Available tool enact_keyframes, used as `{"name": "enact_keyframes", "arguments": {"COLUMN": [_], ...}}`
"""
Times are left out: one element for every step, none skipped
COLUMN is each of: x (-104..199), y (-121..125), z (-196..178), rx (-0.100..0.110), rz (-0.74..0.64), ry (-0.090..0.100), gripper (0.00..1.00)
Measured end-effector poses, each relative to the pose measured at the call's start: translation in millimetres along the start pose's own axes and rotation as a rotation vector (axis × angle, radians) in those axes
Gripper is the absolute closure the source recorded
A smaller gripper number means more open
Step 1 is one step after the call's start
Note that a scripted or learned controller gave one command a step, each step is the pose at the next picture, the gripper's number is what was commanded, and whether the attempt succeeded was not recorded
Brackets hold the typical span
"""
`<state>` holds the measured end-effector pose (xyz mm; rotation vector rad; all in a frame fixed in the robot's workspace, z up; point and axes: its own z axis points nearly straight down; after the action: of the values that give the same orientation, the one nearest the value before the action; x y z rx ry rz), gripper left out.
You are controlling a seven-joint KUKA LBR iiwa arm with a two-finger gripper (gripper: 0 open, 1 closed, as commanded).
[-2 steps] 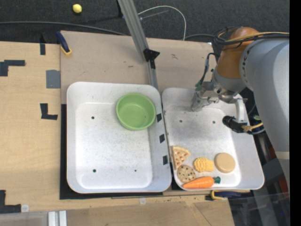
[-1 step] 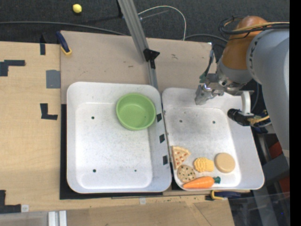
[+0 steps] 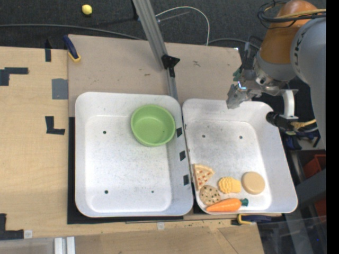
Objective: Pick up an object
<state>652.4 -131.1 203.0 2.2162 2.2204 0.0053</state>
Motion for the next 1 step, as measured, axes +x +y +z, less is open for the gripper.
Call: {"name": "enact_keyframes", "arguments": {"x": [0.4], "y": [0.9], "z": [-31.5], "rx": [0.003], "rz": [0.000], "ry": [0.000], "gripper": [1.00]}}
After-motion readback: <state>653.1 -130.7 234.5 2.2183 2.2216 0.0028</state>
